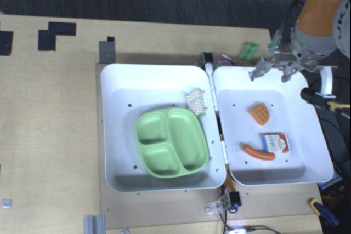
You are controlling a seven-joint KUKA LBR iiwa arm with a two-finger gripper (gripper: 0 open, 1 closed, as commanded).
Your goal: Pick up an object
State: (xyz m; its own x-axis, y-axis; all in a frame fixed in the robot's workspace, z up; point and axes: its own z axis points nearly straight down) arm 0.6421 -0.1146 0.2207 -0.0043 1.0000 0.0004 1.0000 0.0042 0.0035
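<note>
My gripper point(272, 73) hangs over the far edge of the right bin point(307, 172), its two fingers spread apart with nothing between them. Below it in that bin lie an orange waffle piece point(260, 113), a small blue and white packet point(274, 143) and a red sausage point(258, 153). The waffle is the closest of the three to the gripper. In the left bin point(118, 118) a green divided plate point(171, 141) lies flat, and a patterned pale cloth piece point(195, 100) rests by the bin's right wall.
A green object point(248, 51) lies on the bench behind the right bin. Black patches point(55, 34) mark the bench at the far left. Cables and clips sit at the front edge between the bins.
</note>
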